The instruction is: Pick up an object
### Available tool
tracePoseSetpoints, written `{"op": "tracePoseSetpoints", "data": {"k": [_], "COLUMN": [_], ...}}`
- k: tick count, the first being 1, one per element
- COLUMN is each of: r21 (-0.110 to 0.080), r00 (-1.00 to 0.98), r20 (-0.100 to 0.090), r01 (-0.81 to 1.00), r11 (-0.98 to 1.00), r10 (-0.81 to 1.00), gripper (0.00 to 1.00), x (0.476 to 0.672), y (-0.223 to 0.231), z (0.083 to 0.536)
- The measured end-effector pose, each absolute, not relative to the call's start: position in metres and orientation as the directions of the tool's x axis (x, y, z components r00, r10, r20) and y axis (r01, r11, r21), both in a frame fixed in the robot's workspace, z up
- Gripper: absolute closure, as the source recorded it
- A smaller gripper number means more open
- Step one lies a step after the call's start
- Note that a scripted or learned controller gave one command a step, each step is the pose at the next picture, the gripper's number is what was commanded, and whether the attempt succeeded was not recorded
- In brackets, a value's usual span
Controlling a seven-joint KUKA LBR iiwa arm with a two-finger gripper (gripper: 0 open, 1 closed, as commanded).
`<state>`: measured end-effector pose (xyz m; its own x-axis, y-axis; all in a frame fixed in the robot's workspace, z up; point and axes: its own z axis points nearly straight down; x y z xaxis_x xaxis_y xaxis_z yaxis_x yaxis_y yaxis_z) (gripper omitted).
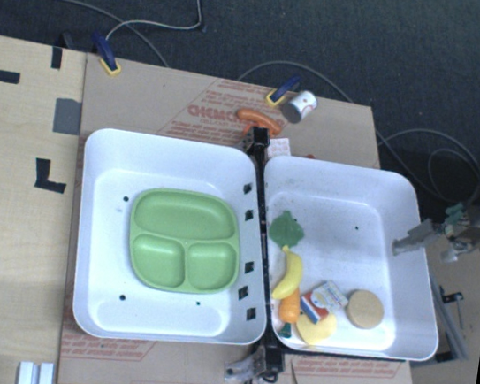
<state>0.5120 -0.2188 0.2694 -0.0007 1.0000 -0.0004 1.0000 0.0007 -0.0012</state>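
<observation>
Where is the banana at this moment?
The banana lies in the right bin, by its left wall, below the green broccoli and above the orange piece.

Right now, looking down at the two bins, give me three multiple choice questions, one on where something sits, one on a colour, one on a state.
1. Where does the divided plate lie?
A. left bin
B. right bin
C. on the cardboard

2. What colour is that plate?
A. red
B. green
C. blue

3. How does the banana stand to the gripper?
A. clamped in it
B. hanging from it
C. lying in the right bin, apart from it

Answers:
1 A, it fills the left bin's floor.
2 B, it is pale green all over.
3 C, the banana rests by the divider while the gripper sits at the bin's right wall.
</observation>
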Motion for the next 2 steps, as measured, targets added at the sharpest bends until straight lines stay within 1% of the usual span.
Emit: {"op": "tracePoseSetpoints", "data": {"k": [1, 2], "r21": [-0.004, 0.004], "r00": [-0.002, -0.001], "r20": [0.002, -0.002], "r01": [1.000, 1.000], "r11": [0.002, 0.001], "r10": [1.000, 1.000], "gripper": [0.00, 0.00], "x": [0.489, 0.545], "y": [-0.146, -0.121], "z": [0.158, 0.087]}}
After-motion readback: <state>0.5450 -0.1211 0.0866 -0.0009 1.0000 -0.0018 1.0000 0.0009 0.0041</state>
